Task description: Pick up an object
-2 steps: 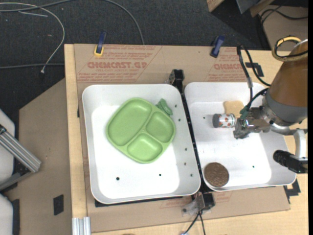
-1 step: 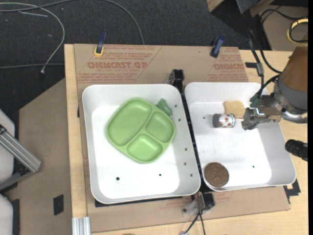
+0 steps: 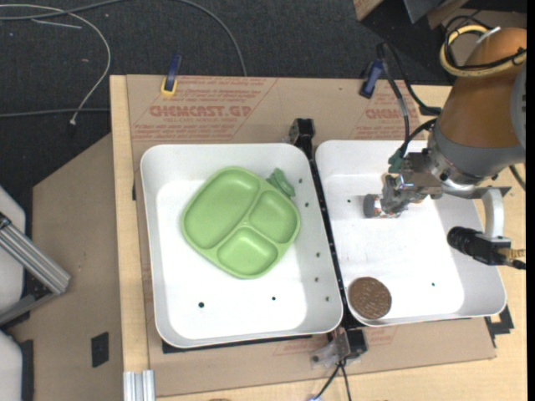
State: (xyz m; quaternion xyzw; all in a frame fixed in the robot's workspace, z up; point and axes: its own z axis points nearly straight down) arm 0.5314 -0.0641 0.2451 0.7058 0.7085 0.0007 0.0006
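My gripper (image 3: 393, 199) hangs low over the back middle of the right bin (image 3: 435, 266), reaching in from the right. A small grey and reddish thing (image 3: 376, 207) sits right at its fingertips; I cannot tell whether it is held. A brown round disc (image 3: 369, 297) lies at the front left corner of the right bin, well apart from the gripper. A green divided plate (image 3: 241, 221) lies in the middle of the left bin (image 3: 167, 282), with a small green object (image 3: 281, 182) at its back right edge.
Both bins rest on a cardboard sheet (image 3: 209, 98) held by blue clamps (image 3: 172, 72) at the back. A black fitting (image 3: 476, 245) sticks out over the right bin's right side. Cables (image 3: 100, 23) lie on the dark floor behind.
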